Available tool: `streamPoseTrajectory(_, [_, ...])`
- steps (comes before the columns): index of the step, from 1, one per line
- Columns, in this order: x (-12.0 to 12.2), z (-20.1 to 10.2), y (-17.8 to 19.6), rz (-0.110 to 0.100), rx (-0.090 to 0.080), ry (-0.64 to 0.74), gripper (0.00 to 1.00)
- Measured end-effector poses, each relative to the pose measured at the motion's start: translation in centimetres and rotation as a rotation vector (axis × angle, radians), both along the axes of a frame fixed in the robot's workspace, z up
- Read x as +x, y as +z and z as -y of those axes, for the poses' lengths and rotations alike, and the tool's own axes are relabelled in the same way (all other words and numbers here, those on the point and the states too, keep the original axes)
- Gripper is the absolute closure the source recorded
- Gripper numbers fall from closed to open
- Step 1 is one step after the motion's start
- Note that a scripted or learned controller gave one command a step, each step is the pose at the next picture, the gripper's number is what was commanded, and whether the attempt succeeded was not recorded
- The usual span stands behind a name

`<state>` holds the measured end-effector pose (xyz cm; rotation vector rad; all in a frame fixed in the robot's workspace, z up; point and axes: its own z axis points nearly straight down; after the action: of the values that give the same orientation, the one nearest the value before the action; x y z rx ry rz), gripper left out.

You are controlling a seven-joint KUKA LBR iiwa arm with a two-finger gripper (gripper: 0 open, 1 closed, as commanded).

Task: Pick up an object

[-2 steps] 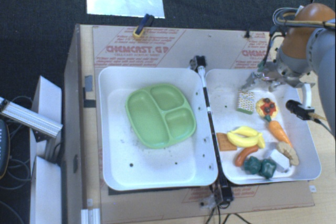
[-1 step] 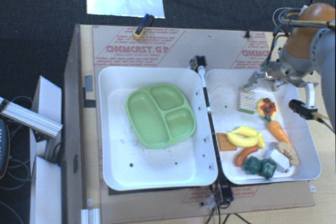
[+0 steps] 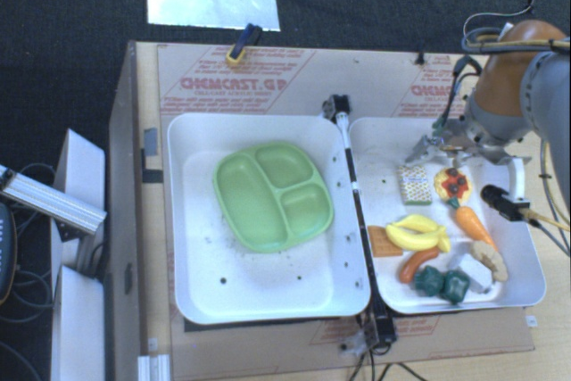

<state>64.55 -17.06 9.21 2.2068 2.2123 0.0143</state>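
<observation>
My gripper [image 3: 451, 154] hangs over the back of the right bin [image 3: 535, 281], open, with nothing between its fingers. Just below it lie a pale speckled cracker [image 3: 415, 184] and a small round toy pizza [image 3: 452, 185]. Further forward are an orange carrot [image 3: 473, 225], a yellow banana bunch [image 3: 417, 234], a flat orange slice [image 3: 382, 241], a red sausage [image 3: 419, 264], dark green broccoli pieces [image 3: 442, 283], a white block [image 3: 470, 269] and a tan potato-like piece [image 3: 490, 259].
The left bin [image 3: 205, 290] holds a light green divided plate [image 3: 272, 194]. A black divider rail [image 3: 355, 192] runs between the two bins. The arm's grey and orange wrist [image 3: 517, 85] stands over the right bin's back right corner.
</observation>
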Motion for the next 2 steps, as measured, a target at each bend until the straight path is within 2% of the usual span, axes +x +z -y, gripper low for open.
streamPoseTrajectory(1, [-0.5,0.1,0.0,0.004,0.001,-0.001,0.00])
streamPoseTrajectory(2, [0.0,3.5,0.0,-0.001,0.005,0.000,0.00])
